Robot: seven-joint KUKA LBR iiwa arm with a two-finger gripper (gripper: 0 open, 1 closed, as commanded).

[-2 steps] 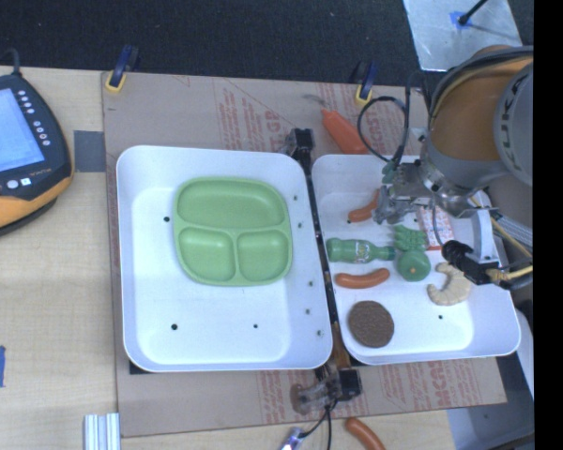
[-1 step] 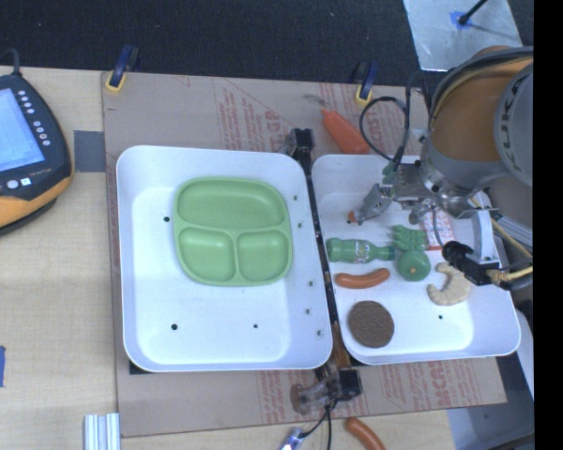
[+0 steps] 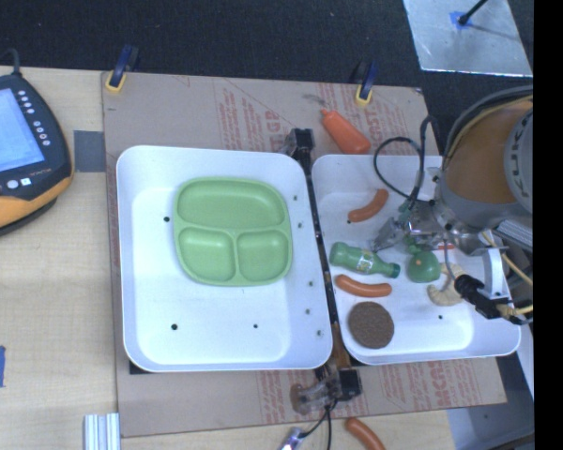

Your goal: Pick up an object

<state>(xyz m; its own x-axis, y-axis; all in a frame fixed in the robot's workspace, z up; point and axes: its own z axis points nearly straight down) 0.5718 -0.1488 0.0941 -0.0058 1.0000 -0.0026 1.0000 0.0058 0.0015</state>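
White plastic makes both shallow bins on the table. The left bin carries a light green divided plate, which lies a little toward 12 o'clock from the bin's middle. The right bin holds the small things that can be picked.

Inside the right bin, a green bottle lies on its side near the 9 o'clock wall. Just beside it, toward 6 o'clock, lies an orange-red sausage, and further toward 6 o'clock a brown round patty lies flat. A second, curved sausage lies toward 12 o'clock from the bottle, apart from it. A round green fruit-like object sits at 3 o'clock from the bottle, and a pale beige piece lies near it toward 4 o'clock.

The grey and orange arm comes in from 3 o'clock over the right bin. The hand hangs just above the round green object, at its 12 o'clock side. Cables and metal parts cover it, so I cannot tell its state, and no object is seen inside it.

Outside the bins, an orange carrot lies on the brown cardboard at 12 o'clock from the right bin. A control pendant with a screen rests on the table at 9 o'clock.
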